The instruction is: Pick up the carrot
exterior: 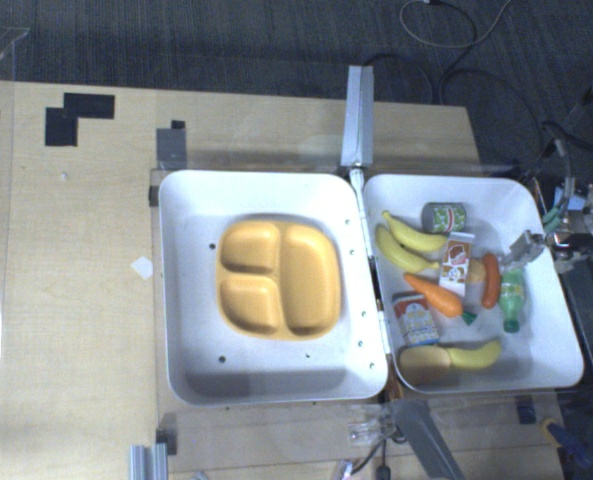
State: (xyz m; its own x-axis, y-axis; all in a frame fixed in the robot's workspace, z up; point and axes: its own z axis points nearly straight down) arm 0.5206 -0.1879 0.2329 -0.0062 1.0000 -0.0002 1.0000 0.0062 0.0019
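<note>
Nearest me, at the front of the right bin (568,353), a banana (473,354) lies crosswise with a brownish lump (422,361) touching its left end. Just behind them sits a small packet (416,319), and the carrot (434,295) lies slantwise above it, near the middle of that bin, its thick end touching a little carton (456,265). To the right of the carton is a red sausage-shaped thing (490,280), with a green bottle (512,301) just beside it. The gripper (529,247) hangs over the bin's right side, apart from the carrot; whether it is spread or closed I cannot tell. Further back two bananas (408,244) lie together, and a tin can (444,216) rests on its side behind them. The left bin (176,268) holds a yellow divided tray (279,276), and both bins sit on the pale wooden counter (66,268)
</note>
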